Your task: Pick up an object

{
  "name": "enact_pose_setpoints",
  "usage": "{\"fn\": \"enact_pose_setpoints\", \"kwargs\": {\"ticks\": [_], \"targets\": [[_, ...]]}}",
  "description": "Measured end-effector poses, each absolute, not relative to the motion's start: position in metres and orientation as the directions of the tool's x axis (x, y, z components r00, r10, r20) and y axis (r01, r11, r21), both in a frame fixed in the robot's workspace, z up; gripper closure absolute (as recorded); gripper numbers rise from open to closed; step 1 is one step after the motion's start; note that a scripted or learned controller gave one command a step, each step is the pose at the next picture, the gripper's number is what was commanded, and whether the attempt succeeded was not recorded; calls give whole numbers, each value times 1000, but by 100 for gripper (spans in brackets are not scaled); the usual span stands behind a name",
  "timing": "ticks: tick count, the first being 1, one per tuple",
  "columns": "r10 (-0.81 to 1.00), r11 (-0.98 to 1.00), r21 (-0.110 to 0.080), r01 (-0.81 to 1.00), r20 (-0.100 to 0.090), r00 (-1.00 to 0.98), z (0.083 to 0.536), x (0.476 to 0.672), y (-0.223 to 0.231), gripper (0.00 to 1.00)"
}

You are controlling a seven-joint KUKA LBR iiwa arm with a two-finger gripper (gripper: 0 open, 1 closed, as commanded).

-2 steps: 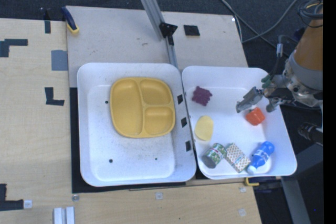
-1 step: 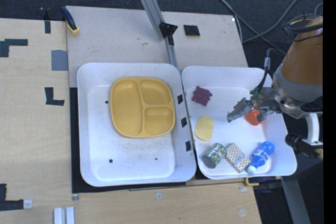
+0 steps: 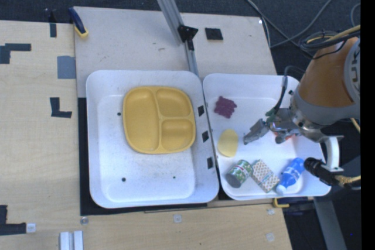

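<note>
My gripper (image 3: 253,133) hangs over the middle of the right bin (image 3: 246,82), pointing left and down from the grey and orange arm. Just left of and below its tip lies a pale yellow rounded object (image 3: 228,143), a little apart from it. A purple crumpled object (image 3: 225,106) lies further up the bin. Along the bin's front edge sit a green can (image 3: 239,173), a patterned small box (image 3: 263,175) and a blue bottle (image 3: 290,175). I see nothing held at the gripper's tip.
The left bin (image 3: 105,143) holds a yellow compartment plate (image 3: 159,119). A metal pole (image 3: 170,3) rises from the back between the bins. Cables run across the dark floor at the back right.
</note>
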State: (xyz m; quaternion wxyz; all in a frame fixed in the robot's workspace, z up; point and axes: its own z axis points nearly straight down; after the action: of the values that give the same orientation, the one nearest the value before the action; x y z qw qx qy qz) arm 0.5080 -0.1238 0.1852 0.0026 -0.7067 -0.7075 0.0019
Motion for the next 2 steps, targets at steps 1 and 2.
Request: {"fn": "enact_pose_setpoints", "kwargs": {"ticks": [1, 2], "targets": [[1000, 1, -8, 1000, 2, -1, 125, 504, -114, 0], [1000, 2, -5, 1000, 1, -2, 138, 505, -114, 100]]}}
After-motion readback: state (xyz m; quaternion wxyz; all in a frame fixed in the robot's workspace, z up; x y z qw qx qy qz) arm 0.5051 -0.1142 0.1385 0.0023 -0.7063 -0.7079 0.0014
